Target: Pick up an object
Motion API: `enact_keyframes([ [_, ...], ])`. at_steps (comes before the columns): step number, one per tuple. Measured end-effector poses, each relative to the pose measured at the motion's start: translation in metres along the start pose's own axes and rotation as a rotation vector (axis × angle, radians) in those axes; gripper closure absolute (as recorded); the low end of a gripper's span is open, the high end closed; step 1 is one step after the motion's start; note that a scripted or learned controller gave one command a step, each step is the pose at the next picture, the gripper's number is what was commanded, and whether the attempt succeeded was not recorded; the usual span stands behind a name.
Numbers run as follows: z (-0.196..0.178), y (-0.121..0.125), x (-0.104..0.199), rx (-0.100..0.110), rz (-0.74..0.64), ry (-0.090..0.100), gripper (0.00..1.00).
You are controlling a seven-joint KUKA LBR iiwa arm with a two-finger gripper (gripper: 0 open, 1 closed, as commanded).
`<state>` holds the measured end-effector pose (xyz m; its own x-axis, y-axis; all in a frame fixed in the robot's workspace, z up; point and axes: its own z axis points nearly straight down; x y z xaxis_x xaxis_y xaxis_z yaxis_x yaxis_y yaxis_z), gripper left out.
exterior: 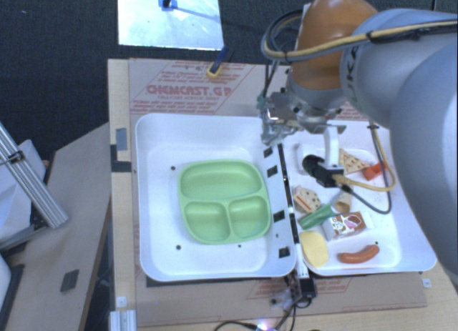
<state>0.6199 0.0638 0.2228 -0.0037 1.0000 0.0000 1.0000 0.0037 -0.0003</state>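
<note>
Plainly, the things you could have picked all lay in the right bin (pixel 422 254), clustered in its left half beside the wall it shares with its neighbour. At the front lay a red-brown sausage (pixel 357 254), and to its left, against the shared wall, a pale yellow piece (pixel 313 248). Just behind those sat a small printed box (pixel 348 224), touching a green piece (pixel 315 216) that lay at a slant. Behind the green piece you had a sandwich wedge (pixel 308 198), and farther back a pizza slice (pixel 352 161) with a red-orange piece (pixel 372 171) just beside it on its right.

The gripper (pixel 274 128) hung at the back end of the shared wall, well apart from the sausage and the yellow piece and nearer the pizza slice than anything else. You could not tell whether the claw was spread or pressed together; its tip was too small and cluttered to read.

The arm (pixel 408 72) came in from the right, bulky and grey, bent down over the right bin's back half, with its orange band (pixel 333 22) rising above the wrist.

The left bin (pixel 154 179) held a green divided plate (pixel 222 201), lying flat. Both bins rested on a printed cardboard sheet (pixel 186 90).
</note>
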Motion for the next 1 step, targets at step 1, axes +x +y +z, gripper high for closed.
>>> enact_keyframes([
  [1, 0.0032, 0.0071, 0.0044, -0.003, -0.003, 0.000, 1.00],
])
